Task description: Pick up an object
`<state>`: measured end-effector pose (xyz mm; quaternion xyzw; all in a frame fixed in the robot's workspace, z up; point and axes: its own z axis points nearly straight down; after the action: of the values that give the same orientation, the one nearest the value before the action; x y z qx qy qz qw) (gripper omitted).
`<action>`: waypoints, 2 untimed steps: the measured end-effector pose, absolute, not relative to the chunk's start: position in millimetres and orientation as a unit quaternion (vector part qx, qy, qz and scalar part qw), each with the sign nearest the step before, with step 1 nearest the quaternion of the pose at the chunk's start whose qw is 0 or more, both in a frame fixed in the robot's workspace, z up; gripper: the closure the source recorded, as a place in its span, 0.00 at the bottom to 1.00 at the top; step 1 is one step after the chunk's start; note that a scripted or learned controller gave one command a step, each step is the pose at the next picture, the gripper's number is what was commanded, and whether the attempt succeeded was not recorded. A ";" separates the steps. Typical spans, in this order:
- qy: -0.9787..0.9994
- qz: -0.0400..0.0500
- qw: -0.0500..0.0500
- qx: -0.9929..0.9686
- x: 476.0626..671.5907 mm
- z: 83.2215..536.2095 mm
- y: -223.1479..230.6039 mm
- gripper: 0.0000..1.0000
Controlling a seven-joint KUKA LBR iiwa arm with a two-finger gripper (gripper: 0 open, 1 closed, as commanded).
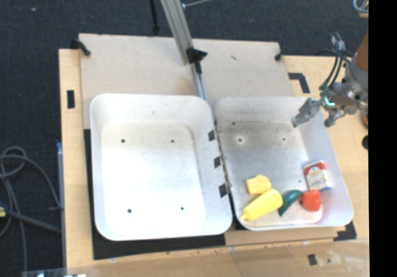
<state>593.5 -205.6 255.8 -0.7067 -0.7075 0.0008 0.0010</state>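
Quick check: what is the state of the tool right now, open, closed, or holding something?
Tool: open, holding nothing, above the upper right edge of the right bin.

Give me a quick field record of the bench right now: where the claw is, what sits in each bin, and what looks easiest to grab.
claw: above the right bin's upper right rim, fingers spread, nothing between them
right bin: holds four items, all clustered in its lower right part
items: yellow block; yellow corn-shaped piece with green end; red piece; small red and white carton
left bin: bare white floor with a few dark dots
likely easiest pick: the carton, probably, as it lies nearest the claw and apart from the yellow pieces
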 end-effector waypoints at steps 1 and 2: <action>-0.708 0.000 -0.001 -0.706 594.3 258.6 -205.7 0.00; -0.708 0.001 0.001 -0.706 592.6 205.8 -196.6 0.00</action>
<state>592.6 -196.6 205.8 -0.7057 -0.7085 0.0015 0.0009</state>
